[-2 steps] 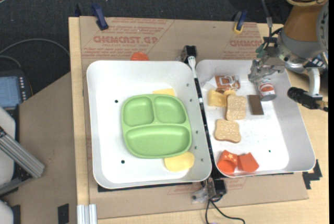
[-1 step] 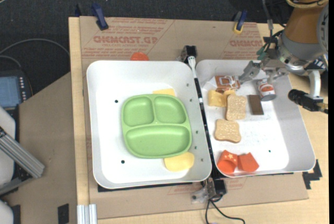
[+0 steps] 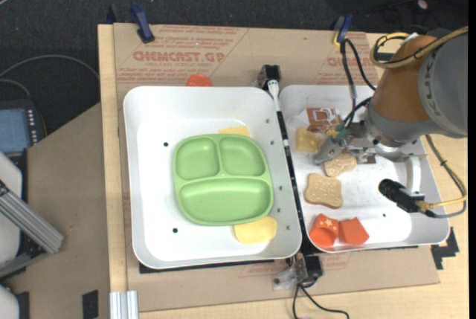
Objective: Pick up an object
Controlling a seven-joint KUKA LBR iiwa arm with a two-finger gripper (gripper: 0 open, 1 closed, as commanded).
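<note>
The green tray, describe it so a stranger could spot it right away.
Find the left bin of the two white ones. The green tray lies in its middle, with three compartments. The yellow pieces peeking from under it are flat and much smaller.

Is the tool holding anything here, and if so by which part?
Cannot be told. The tool is low in the right bin, right over a toast-like piece; no grip shows.

Toast slice [image 3: 324, 191] lies flat (tan); right bin [image 3: 416, 232].
</note>
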